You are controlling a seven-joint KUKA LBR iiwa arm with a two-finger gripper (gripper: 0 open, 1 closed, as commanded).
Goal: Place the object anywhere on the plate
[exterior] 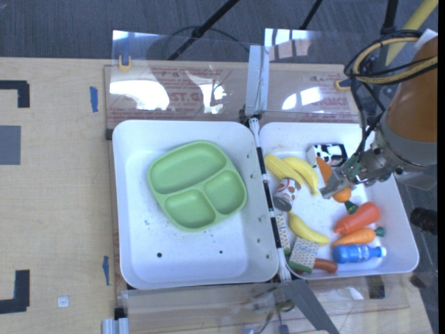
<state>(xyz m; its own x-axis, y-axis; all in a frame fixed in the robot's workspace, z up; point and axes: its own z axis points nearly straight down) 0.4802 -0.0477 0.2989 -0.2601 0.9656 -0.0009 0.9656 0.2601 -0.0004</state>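
While your gripper (339, 184) hangs low in the right bin (407, 256), its finger state can't be told – an orange toy (342, 195) lies just under it. Bananas (295, 170) sit beside it (carrots (358, 218) nearer you). The green plate (197, 184) rests in the left bin (132, 207).

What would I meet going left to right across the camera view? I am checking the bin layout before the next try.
Blue tape mark → green plate in the left bin → bananas → gripper → carrot near the right bin wall.
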